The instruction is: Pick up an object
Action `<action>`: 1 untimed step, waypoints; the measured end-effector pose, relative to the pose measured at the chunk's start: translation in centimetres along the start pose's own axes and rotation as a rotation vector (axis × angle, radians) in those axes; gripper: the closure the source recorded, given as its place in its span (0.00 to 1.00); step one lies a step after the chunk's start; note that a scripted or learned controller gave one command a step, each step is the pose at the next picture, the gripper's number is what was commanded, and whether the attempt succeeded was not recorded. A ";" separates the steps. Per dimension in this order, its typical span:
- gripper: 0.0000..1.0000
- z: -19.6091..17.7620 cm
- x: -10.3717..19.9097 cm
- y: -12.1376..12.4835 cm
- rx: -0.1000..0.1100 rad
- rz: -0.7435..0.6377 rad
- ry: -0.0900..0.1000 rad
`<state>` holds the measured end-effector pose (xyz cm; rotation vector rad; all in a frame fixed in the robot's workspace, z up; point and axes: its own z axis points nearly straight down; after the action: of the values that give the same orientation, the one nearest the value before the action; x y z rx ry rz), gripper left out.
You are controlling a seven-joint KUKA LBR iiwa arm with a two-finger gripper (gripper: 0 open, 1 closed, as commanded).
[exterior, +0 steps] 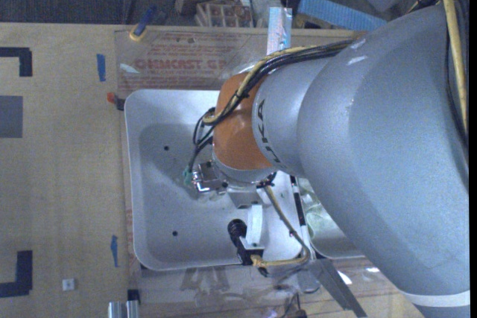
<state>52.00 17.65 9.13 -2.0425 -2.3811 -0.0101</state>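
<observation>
Grey arm with its orange band hangs over the left white bin on the wooden tabletop. Its bulk hides the jaws, so their state cannot be told, nor can any object for picking be made out.

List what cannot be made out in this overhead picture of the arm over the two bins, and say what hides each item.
- Pincer: the wrist above covers most of it in the camera view, so what it is doing stays unknown.
- Right bin: the grey arm hides nearly all of it; contents unknown.
- Left bin: its right part lies under the orange band.
- Dark specks on the left bin floor: too small to identify.
</observation>
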 end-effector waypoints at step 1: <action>1.00 -0.1 -3.3 -4.2 -0.015 0.088 -0.002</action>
<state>48.39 13.71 9.18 -2.1526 -2.2968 -0.0263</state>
